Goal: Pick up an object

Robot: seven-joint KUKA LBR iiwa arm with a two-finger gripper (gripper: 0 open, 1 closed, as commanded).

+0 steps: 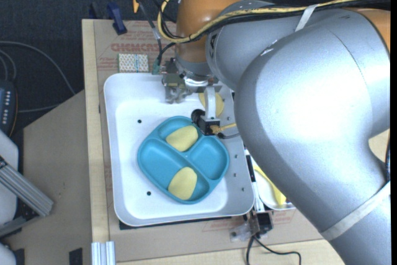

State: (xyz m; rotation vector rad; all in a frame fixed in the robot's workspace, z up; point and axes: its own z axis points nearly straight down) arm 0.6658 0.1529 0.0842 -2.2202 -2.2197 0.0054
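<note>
Arm: grey KUKA arm [310,102], nearest the lens, fills the right half of the view and reaches in from the right; its large forearm shell covers most of the right bin
Orange band: rounded orange section [201,3] above the wrist, at top centre, with yellow and black cables [162,15] looped around it
Claw: claw [177,91] sits low over the far edge of the left bin, beyond the blue plate; whether it is spread or closed cannot be told from this angle, and nothing is seen held in it
Left bin: shallow white bin [124,152] with rounded corners, resting on the tabletop
Blue plate: sectioned blue plate [158,161] lying flat in the middle of the left bin, turned at a slant to the bin walls
Upper yellow piece: pale yellow rounded object [182,138] in the plate's far compartment, just beside the claw's lower parts
Lower yellow piece: second pale yellow rounded object [182,183] in the plate's near compartment, apart from the first and divided from it by a ridge
Right bin: a sliver of white rim [273,203] shows under the arm, with a yellow item [273,190] partly visible inside
Tabletop: tan board [99,133] carrying both bins, with a small patterned card [134,62] and a blue clip [115,17] near its far left corner
</note>
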